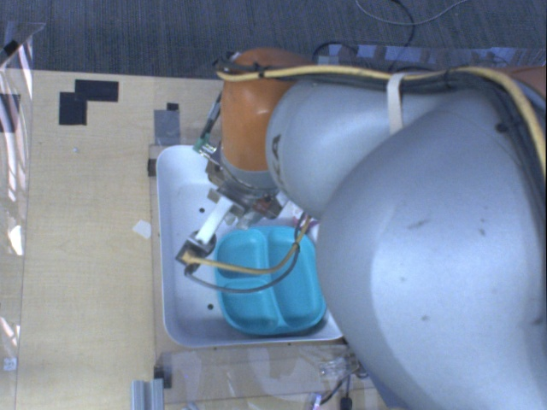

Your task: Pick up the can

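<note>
Spotted claw (246,203) over white bin (167,254), toward its far half, just beyond blue two-compartment tray (267,282). Apart or together: cannot tell, wrist in the way. Noted orange band (246,118) directly above, then bulky grey arm (410,246) covering bin's right side. Logged tray lying flat near bin's front wall. Whereabouts of can: cannot tell. Beyond bin, pale wooden bench (77,229) with black tape patches (85,101) toward far left; dark carpet (171,15) behind.
</note>
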Robot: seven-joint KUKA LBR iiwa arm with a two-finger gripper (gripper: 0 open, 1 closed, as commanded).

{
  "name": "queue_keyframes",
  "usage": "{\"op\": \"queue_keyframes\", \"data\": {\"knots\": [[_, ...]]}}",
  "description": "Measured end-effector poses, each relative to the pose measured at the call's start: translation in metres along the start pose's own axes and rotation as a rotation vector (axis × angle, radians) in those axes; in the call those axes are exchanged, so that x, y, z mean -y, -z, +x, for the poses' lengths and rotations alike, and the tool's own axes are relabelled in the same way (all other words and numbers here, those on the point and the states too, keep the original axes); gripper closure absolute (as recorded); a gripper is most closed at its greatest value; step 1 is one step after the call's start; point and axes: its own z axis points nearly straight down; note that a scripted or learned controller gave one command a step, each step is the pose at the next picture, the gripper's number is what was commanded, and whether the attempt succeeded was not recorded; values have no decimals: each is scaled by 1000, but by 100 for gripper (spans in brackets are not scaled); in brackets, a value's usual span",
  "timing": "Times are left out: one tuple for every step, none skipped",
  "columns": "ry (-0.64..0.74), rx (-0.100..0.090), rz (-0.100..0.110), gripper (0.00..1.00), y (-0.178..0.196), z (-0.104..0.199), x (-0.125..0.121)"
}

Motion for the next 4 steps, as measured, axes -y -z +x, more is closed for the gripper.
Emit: {"op": "queue_keyframes", "data": {"knots": [[-344, -6, -2, 100, 73, -11, 15], [-743, -7, -2, 100, 112, 8, -12], [-602, -6, -3, 100, 99, 56, -79], [-742, -7, -3, 100, 144, 31, -44]]}}
